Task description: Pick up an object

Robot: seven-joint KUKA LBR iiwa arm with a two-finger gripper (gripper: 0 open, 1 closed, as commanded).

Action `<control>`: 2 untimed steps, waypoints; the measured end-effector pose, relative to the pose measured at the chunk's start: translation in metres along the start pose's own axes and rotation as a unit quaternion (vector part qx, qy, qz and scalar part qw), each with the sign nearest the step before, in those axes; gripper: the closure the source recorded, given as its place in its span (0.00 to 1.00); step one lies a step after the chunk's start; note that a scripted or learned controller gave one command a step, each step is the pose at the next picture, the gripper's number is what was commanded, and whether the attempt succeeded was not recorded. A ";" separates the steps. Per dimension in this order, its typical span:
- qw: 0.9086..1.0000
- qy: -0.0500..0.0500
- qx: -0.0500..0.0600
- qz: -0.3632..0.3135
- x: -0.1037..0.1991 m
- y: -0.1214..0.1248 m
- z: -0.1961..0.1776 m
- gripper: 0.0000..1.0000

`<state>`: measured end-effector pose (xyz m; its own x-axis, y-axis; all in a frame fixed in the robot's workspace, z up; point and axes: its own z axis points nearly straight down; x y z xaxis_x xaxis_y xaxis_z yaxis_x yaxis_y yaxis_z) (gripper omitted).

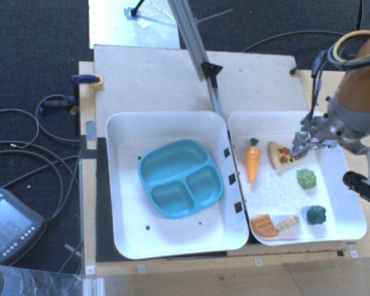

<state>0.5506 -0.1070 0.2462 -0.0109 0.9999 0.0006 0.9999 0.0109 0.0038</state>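
Now, from the overhead camera: gripper (299, 145) low in the right bin (351, 184), at the right end of the pizza slice (279, 155), seemingly touching it. Released or clenched: impossible to tell at this angle, and no sign of anything lifted. Just left of the slice, a carrot (253, 163). Nearer, a pale green lump (306, 178), a dark green broccoli (316, 214), and a waffle piece (264, 226) with a beige bit (288, 222) beside it. Well apart, in the left bin (120, 165), a blue divided plate (180, 177).

Likely target: the pizza slice, flat on the bin floor. To do this well, centre across the slice's narrow width rather than at its very end, go down close to the floor, close firmly, then lift straight up and slowly. Avoid shoving the slice toward the carrot. Check for the slice hanging in the grip before counting it as picked.
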 end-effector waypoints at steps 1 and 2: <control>1.000 0.000 0.001 0.000 0.050 0.015 0.013 1.00; 1.000 0.001 0.002 0.000 0.106 0.022 0.020 1.00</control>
<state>0.5716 -0.0010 0.2259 -0.0109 0.9999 0.0022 0.9999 0.0109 0.0007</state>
